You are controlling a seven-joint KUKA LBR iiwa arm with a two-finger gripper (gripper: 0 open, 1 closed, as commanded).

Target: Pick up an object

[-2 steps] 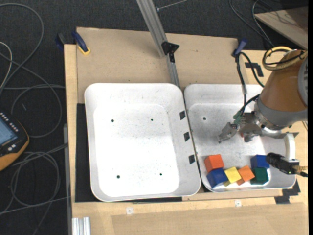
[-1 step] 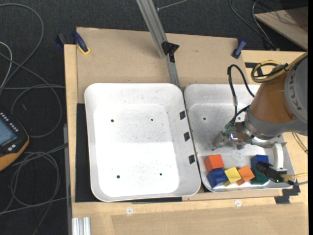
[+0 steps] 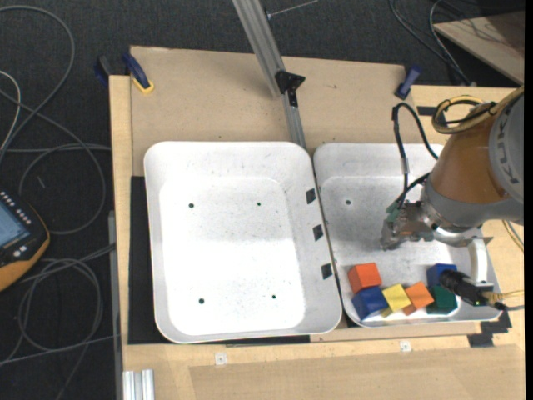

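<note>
Arm over the right bin, blocks clustered at its near edge.
The gripper, grip state unclear, hangs at 11 o'clock of the orange block; blue block, yellow block and green piece crowd beside it against the bin wall.

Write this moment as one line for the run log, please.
arm: over right bin | gripper: above bin floor, nothing seen held | blocks: clustered at near edge | left bin: white

Two white bins; about six coloured blocks.
</note>
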